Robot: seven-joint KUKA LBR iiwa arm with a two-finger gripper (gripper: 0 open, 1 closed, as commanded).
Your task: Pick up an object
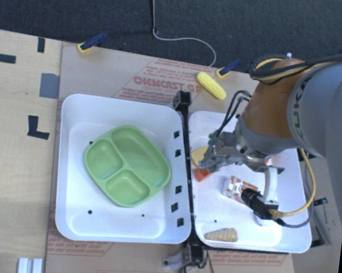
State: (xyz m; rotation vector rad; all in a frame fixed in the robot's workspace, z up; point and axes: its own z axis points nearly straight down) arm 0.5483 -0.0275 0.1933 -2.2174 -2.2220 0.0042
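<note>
My gripper is low over the left side of the right bin, close to the divider. Right beside it lie a pale yellow item and a small orange-red item, both partly covered by the gripper. I cannot tell whether it touches either one. A red and white packet lies just right of the gripper near the bin's middle. A tan cone-shaped piece rests near the bin's front edge.
A green divided plate lies in the left bin. A yellow corn cob sits on the cardboard behind the bins. Black clips run along the wall between the bins. A yellow and black cable loops from the wrist.
</note>
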